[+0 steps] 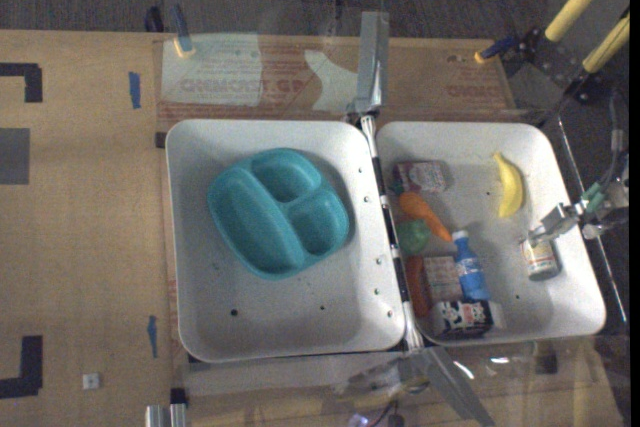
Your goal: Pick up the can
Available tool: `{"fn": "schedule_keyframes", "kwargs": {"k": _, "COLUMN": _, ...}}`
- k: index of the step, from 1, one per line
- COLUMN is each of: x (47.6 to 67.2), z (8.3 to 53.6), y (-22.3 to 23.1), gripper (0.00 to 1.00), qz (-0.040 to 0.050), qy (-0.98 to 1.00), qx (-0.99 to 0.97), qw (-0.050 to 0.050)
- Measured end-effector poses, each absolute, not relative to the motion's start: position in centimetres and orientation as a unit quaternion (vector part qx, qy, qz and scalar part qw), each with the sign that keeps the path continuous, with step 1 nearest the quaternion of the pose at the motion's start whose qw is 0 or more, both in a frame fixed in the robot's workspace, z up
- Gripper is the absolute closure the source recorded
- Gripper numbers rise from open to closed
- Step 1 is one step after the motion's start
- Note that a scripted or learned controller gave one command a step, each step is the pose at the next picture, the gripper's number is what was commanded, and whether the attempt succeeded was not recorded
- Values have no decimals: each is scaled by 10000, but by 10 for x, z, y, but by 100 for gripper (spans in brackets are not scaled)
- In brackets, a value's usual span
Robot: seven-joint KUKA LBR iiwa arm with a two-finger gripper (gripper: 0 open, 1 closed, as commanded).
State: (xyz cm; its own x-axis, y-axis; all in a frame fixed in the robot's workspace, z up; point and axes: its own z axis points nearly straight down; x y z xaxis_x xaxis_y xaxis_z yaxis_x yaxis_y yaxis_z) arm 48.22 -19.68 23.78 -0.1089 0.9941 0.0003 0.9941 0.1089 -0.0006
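Observation:
The can (541, 258) is a small silver cylinder with a reddish label. It stands upright near the right wall of the right bin (575, 310). My gripper (551, 226) reaches in from the right edge and hovers just above and slightly behind the can's top. In this view it overlaps the can's upper rim, and I cannot tell whether it touches. Nothing is seen lifted off the bin floor.
A banana (509, 185) lies behind the can. Along the right bin's left side are a carrot (426, 214), a green ball (413, 237), a blue bottle (469, 268), a box (434, 281) and a milk carton (463, 316). The left bin (200, 315) holds a teal divided plate (279, 211).

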Motion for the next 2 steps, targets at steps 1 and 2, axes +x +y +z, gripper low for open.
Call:
{"fn": "schedule_keyframes", "kwargs": {"k": 1, "x": 512, "z": 137, "y": -224, "gripper": 0, "qz": -1, "qy": -7330, "qx": -6803, "qw": 3}}
{"fn": "schedule_keyframes", "kwargs": {"k": 2, "x": 560, "z": 93, "y": -213, "gripper": 0, "qz": -45, "qy": -6770, "qx": -7359, "qw": 49}}
